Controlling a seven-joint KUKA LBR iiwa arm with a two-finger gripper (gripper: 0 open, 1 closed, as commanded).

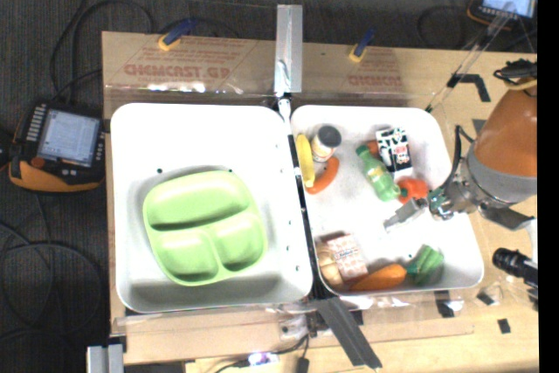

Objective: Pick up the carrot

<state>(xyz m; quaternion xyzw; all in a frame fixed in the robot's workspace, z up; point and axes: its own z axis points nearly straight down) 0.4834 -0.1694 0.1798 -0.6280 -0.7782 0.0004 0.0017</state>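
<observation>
The carrot (pixel 383 278) lies along the front wall of the right bin (pixel 437 128), leafy green end toward the right corner, a wrapped bun (pixel 342 256) touching its left end. The jaws (pixel 410 212) hang above mid-bin, well apart from it; their opening cannot be told. The left bin (pixel 131 128) holds a green tray (pixel 203 225).

Your bench (pixel 218 57) carries two white bins — left bin (pixel 127 188), right bin (pixel 441 144) — side by side, touching.
</observation>
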